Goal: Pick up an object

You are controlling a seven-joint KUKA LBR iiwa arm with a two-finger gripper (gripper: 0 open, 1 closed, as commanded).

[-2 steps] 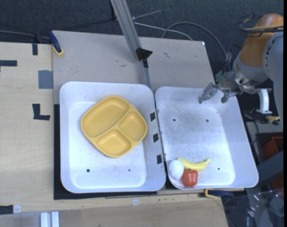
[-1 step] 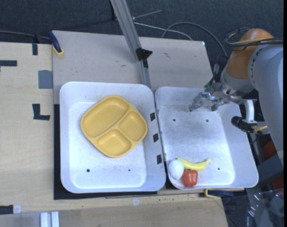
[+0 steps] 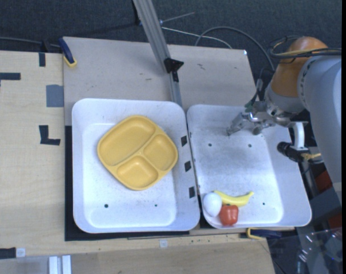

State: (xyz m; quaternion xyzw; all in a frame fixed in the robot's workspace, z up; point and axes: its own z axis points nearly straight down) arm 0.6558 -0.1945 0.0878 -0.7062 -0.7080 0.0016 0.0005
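Camera view, left to right.

Left bin [image 3: 81, 153]: shallow, white, holds one yellow divided plate [image 3: 137, 152] lying flat near its middle. Plate looks like stiff, light plastic; smooth and wide, so probably awkward for a two-finger grip except at the rim.

Right bin [image 3: 287, 193]: shallow, white, three small items bunched at its near left corner, touching one another. White egg [image 3: 211, 203]: round, smooth, likely to slip. Red pepper [image 3: 230, 214]: just right of the egg, small, likely toy-light. Yellow banana [image 3: 237, 198]: lying along the back of both; slim and curved, judged the easiest to take, across its middle. The close crowding could spoil a clean grip.

Tool [image 3: 250, 124]: over the far end of the right bin, well apart from the three items, carrying nothing; fingers spread apart, as far as can be made out.

Surface [image 3: 116, 67]: pale board under both bins.
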